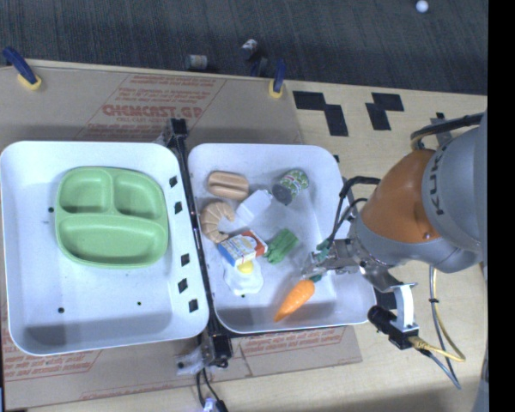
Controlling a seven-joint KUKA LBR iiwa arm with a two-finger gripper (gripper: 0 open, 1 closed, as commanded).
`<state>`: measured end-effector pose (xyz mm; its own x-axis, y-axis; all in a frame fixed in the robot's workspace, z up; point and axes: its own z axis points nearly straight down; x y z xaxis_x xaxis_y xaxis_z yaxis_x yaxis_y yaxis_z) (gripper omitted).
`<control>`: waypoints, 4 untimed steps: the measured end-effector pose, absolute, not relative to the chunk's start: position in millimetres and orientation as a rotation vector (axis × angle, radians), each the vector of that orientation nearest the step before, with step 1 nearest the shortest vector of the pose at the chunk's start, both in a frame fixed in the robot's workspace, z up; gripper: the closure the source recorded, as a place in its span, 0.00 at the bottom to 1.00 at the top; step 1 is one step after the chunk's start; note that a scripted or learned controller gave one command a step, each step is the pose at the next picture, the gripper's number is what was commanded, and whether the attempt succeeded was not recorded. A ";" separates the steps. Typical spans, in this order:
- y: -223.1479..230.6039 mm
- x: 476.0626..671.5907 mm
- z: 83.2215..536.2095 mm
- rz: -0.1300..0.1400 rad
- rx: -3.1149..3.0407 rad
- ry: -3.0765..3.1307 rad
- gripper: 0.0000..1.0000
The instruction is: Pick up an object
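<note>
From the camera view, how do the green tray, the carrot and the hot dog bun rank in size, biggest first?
1. Green tray, by far the largest.
2 and 3. Carrot and hot dog bun look about alike; I would not rank one above the other.

Your surface (257, 118) is tan board with red print and black marks toward its far right. Directly on it you have two white bins touching side by side: left bin (26, 316), right bin (322, 157).
</note>
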<state>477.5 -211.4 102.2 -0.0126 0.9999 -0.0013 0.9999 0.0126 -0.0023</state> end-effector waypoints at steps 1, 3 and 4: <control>-208.3 477.9 234.6 -0.001 -2.218 -2.231 1.00; -208.2 480.3 255.1 -0.004 -2.209 -2.248 1.00; -208.2 481.5 265.5 -0.006 -2.204 -2.258 1.00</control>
